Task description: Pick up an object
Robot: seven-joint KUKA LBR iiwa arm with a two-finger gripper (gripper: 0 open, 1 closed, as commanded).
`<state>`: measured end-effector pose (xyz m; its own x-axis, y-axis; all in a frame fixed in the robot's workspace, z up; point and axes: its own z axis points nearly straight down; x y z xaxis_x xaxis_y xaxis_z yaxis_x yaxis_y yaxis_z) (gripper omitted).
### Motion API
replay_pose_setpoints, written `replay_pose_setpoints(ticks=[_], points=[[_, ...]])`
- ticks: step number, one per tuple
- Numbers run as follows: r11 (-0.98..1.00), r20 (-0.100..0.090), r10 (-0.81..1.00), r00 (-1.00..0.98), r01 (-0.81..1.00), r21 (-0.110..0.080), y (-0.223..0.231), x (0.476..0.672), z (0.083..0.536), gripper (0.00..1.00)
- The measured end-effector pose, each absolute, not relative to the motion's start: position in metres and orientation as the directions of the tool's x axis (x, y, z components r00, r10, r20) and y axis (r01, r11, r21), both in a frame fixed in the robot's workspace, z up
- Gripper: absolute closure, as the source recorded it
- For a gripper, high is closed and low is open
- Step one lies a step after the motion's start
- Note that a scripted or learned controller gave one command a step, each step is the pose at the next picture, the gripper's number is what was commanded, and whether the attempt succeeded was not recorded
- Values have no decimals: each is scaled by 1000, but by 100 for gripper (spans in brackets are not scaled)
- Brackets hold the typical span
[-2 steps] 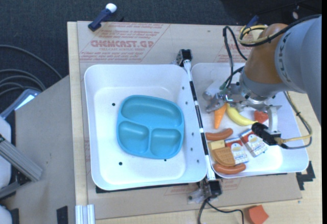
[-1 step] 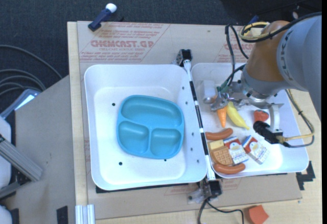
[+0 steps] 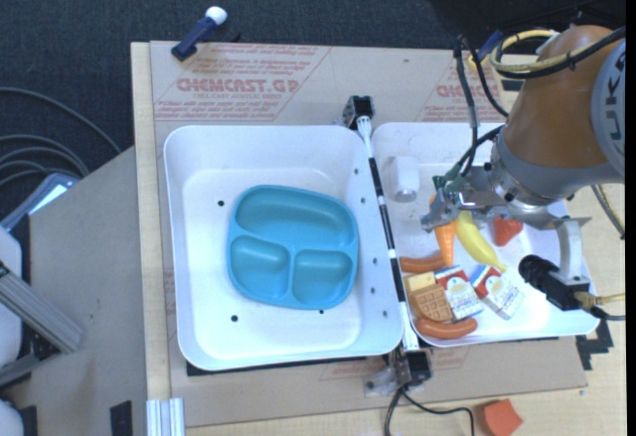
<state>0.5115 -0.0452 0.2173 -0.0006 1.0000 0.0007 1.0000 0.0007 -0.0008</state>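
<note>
My gripper [image 3: 444,206] hangs low over the middle of the right bin [image 3: 422,140], at the end of the grey arm with the orange band [image 3: 556,111]. Just below it lie an orange carrot [image 3: 446,244] and a yellow banana [image 3: 478,241]. A red piece [image 3: 509,228] sits beside the banana, partly under the wrist. Nearer the front lie a sausage [image 3: 418,263], a waffle [image 3: 429,301], two small cartons [image 3: 463,293] and another sausage [image 3: 447,328]. A white cup [image 3: 403,176] stands at the bin's back left. Nothing can be seen held in the gripper.
The left bin [image 3: 189,225] holds a blue divided plate [image 3: 293,247]. A black clip [image 3: 358,110] sits where the bins meet at the back. A blue and white pen-like thing [image 3: 199,33] lies beyond the bench's back left corner. An orange block [image 3: 500,415] lies in front.
</note>
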Motion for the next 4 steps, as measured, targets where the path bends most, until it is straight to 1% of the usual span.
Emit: replay_pose_setpoints(ticks=[1,2,3,4], points=[[0,0,1000,0,1000,-1,-38,487,263,100],[0,-1,1000,0,1000,0,-57,500,268,100],[0,-1,1000,0,1000,1,-61,546,258,100],[-1,1,1000,1,1000,-3,-56,498,245,100]])
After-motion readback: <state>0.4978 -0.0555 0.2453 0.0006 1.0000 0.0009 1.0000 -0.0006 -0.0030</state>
